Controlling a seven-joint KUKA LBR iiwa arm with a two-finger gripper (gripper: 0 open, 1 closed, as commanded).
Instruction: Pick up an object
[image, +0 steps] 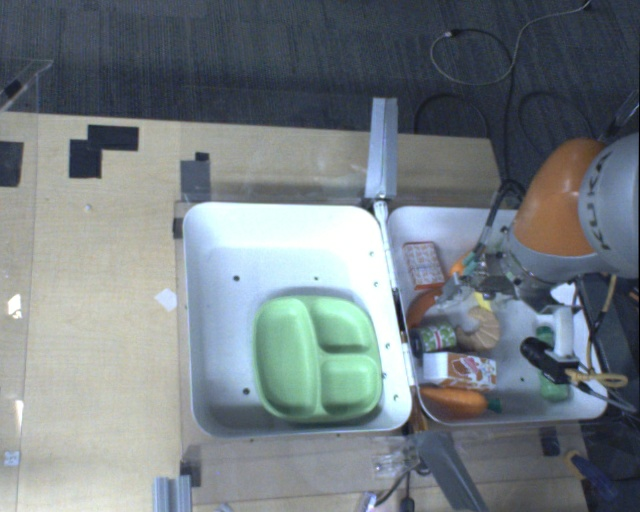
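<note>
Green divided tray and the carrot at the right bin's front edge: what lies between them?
In the camera view, between the green divided tray and the carrot lie bare left-bin floor and the two bins' adjoining walls; no loose object sits there.

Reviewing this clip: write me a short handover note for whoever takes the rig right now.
Gripper: low over the right bin, among the clutter; whether it grips anything cannot be told.
Things: small packages, an orange item and a carton crowd the right bin's near-left part. The green divided tray lies alone in the left bin.
Done: nothing visibly lifted.
Left: secure one object and raise it.
</note>
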